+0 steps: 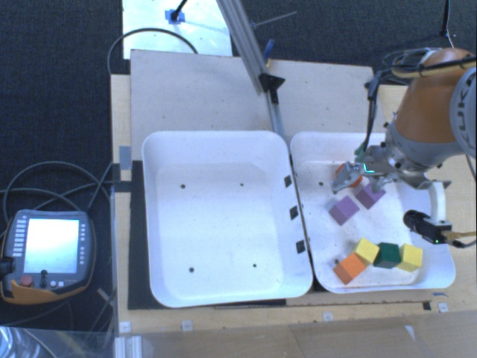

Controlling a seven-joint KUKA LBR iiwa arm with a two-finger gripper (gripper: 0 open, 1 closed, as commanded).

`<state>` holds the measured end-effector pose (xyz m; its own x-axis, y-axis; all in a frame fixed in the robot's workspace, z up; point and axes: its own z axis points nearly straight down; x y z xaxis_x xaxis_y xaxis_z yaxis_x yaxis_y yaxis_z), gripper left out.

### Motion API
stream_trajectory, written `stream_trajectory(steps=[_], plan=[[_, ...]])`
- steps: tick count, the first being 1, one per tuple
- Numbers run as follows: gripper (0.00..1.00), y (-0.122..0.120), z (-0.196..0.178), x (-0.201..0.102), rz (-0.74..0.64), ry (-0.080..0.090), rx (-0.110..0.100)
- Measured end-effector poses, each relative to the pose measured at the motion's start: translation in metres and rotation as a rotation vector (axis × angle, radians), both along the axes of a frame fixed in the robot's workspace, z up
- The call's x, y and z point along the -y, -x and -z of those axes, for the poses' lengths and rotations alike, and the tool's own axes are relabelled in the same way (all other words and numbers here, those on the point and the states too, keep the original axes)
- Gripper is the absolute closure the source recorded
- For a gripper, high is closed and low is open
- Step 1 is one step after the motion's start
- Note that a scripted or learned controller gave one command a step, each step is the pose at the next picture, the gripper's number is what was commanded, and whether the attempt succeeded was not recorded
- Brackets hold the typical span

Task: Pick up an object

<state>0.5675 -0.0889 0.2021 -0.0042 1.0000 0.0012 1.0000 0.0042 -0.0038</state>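
No writing can be read. In the right bin point(447, 274), the arm point(428, 118) lowers its gripper point(356, 174) over an orange-red object point(343, 173), whether grasped I cannot tell. Just beside lie two purple blocks point(344, 209); nearer the front, orange point(349, 268), yellow point(366, 250), green point(387, 255) and yellow point(411, 257) cubes.

My arm point(436, 118) is bulky and rounded, orange on the upper shell with grey beneath. Thin black cables loop over the top of it. My wrist ends in pale metal, where a small teal light glows.
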Motion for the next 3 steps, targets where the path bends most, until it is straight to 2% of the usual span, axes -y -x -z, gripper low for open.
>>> stream_trajectory(steps=[1,2,3], plan=[[0.0,-0.001,-0.002,0.0,0.001,0.001,0.005],[0.0,0.002,0.06,-0.001,0.002,0.0,-0.001],[0.0,0.001,0.094,0.0,0.002,0.002,0.006]])
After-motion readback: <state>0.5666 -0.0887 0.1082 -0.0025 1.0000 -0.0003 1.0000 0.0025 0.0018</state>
